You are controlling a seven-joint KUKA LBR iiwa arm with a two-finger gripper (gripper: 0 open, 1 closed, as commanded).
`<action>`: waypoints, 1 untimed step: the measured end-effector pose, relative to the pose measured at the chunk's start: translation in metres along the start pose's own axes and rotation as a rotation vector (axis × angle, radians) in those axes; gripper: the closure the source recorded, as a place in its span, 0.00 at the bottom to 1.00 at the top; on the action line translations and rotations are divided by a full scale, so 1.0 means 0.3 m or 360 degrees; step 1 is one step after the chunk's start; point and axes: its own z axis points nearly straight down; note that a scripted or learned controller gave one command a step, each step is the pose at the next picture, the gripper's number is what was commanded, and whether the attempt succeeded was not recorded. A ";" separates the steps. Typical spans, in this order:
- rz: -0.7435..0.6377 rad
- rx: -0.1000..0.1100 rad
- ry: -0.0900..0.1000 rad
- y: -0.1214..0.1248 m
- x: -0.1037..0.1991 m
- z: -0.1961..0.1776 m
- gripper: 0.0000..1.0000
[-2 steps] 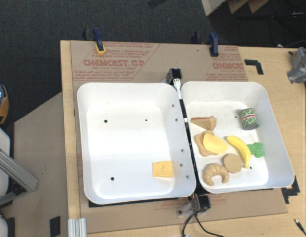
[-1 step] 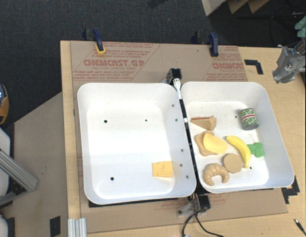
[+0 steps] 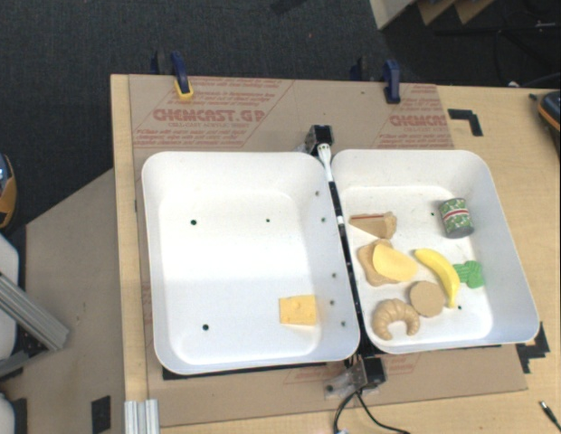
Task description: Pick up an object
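A yellow cheese block (image 3: 299, 311) lies alone in the left bin (image 3: 172, 242), near its front right corner. The right bin (image 3: 498, 242) holds several toy foods: a tan wedge (image 3: 375, 225), a yellow slice on a tan piece (image 3: 389, 264), a banana (image 3: 441, 274), a green leafy piece (image 3: 470, 274), a round brown cookie (image 3: 426, 298), a croissant (image 3: 395, 318) and a small green and red can (image 3: 454, 217) at the back right.
Both bins sit on a brown cardboard sheet (image 3: 262, 116) clamped at the back by two blue clips (image 3: 180, 72). A black clamp (image 3: 318, 137) joins the bins at the back. Cables run off the front edge.
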 end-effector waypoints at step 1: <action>0.0000 0.0002 -0.0002 0.023 -0.336 0.045 1.00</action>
